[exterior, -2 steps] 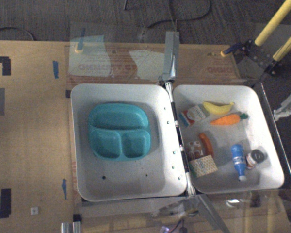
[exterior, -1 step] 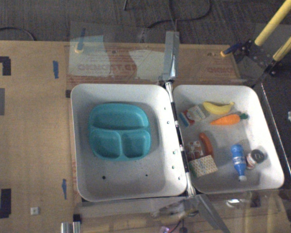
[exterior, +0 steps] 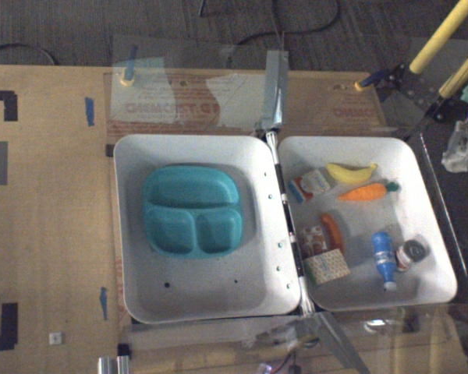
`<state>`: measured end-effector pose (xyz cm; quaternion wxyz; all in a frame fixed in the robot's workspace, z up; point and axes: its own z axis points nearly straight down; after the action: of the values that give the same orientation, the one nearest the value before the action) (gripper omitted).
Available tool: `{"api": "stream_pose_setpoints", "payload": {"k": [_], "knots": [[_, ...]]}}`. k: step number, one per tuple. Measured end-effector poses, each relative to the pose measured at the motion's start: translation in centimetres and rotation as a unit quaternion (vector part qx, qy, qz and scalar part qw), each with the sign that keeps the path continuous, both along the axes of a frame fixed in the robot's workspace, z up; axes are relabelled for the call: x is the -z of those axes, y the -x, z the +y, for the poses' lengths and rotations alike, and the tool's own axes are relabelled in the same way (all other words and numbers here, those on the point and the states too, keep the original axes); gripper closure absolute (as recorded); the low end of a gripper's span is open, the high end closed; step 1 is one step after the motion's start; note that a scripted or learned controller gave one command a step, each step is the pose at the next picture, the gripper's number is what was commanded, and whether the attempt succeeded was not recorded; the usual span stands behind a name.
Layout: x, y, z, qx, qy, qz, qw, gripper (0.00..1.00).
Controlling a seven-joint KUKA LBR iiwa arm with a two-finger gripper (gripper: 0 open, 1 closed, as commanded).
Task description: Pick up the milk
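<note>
Two white bins are seen side by side on the bench, and the action is all in the right bin [exterior: 429, 209]. The milk [exterior: 313, 184], a small pale carton with red at its left end, is found lying at the far left of that bin, close to the dividing wall. Just to its right, a yellow banana [exterior: 351, 173] is laid along the far side, and an orange carrot [exterior: 366, 192] is stretched out just near of the banana, green tip pointing right.

Nearer in, a red sausage [exterior: 331, 230] is spotted in the middle, with a dark reddish packet [exterior: 313, 243] beside it on the left (its label cannot be read). A speckled box [exterior: 327, 266] is tucked at the near left. A blue bottle [exterior: 383, 257] is lying further right, cap toward the near side, and a small dark can [exterior: 413, 250] is set just beside it.

The left bin [exterior: 132, 287] is occupied by a teal divided tray [exterior: 192, 210], placed toward its far side.
</note>
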<state>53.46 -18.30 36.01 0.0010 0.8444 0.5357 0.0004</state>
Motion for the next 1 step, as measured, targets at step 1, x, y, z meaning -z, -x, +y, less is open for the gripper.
{"api": "stream_pose_setpoints", "payload": {"k": [1], "knots": [[-3.48, 4.43, -2.99, -0.111, 0.0010, 0.000, 0.9938, 1.00]]}}
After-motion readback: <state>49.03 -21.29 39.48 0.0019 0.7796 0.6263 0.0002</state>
